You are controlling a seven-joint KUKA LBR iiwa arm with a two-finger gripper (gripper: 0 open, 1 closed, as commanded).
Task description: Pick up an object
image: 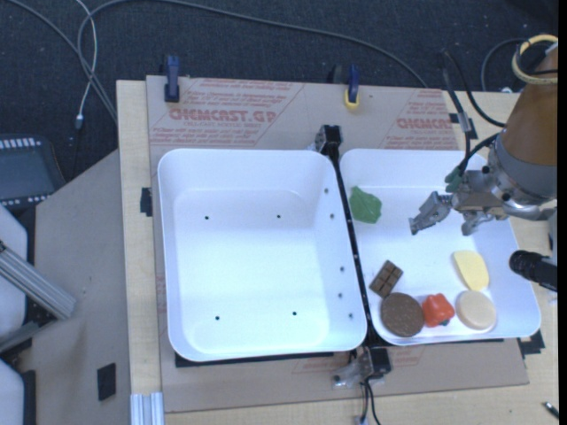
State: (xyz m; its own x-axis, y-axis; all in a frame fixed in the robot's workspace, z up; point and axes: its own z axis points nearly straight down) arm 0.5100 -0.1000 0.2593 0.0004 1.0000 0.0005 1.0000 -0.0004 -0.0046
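Observation:
In the right bin (416, 171) lie a green leafy piece (365, 205) near the left wall, a brown chocolate bar (385, 278), a round brown cookie (402, 314), a red piece (437, 309), a pale round disc (476, 310) and a yellow oblong piece (470, 269). My gripper (450, 218) hangs over the middle of this bin, right of the green piece and above the yellow one. Its fingers (430, 212) are spread apart with nothing between them.
The left bin (177, 264) sits beside the right one, split by a black divider (345, 228). Clamps (171, 76) hold the cardboard base at the back. Cables run across the dark floor behind.

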